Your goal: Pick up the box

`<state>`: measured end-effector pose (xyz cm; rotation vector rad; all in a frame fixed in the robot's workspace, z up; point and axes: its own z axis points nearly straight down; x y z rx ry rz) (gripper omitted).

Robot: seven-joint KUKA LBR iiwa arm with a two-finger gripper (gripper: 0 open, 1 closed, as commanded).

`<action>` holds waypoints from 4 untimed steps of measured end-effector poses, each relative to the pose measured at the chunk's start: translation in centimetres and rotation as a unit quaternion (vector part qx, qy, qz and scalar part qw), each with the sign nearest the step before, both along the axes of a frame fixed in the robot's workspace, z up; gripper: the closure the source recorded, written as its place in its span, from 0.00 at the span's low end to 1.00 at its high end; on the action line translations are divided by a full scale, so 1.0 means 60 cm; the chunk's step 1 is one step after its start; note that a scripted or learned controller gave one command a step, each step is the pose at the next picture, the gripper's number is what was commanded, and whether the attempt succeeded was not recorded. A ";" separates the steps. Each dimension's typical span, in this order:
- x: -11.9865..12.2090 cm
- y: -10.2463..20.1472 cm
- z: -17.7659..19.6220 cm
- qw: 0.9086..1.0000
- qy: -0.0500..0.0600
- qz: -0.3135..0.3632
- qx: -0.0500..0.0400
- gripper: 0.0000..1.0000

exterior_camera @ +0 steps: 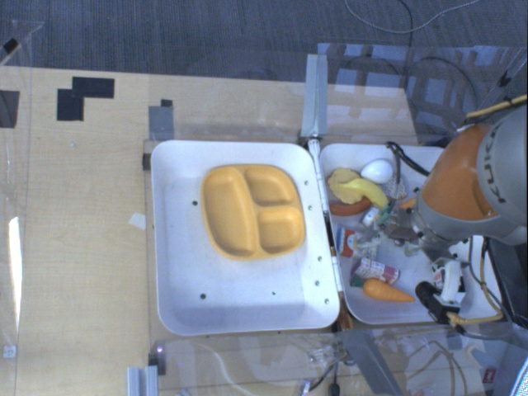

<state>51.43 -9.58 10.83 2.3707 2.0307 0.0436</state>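
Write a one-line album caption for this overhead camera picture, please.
Robot arm reaches into the right bin of toy food, while a yellow divided plate sits in the left bin.

Robotics lab: bench (pixel 82 221), bins (pixel 177 304), cables (pixel 388 7).

Arm (pixel 487 180) was a KUKA iiwa, bulky and rounded; grey shell on the upper link with part of dark lettering readable along its right side; broad orange band (pixel 454 184) wrapped the segment above the wrist, glossy, smooth; wrist section (pixel 429 221) below it was grey metal, darker and more cluttered; black cables (pixel 404 159) looped off near the wrist; gripper (pixel 388 221) looked small, metallic, details too blurred to tell.
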 end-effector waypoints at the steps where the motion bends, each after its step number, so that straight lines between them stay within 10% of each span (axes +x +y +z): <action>1: -0.025 -0.023 -0.018 1.000 -0.002 0.018 -0.002 0.00; 2: -0.030 0.008 -0.022 1.000 0.001 0.005 -0.005 0.00; 3: -0.023 0.013 0.000 1.000 -0.003 0.009 -0.002 1.00; 4: -0.024 0.012 0.000 1.000 -0.003 0.008 -0.003 0.00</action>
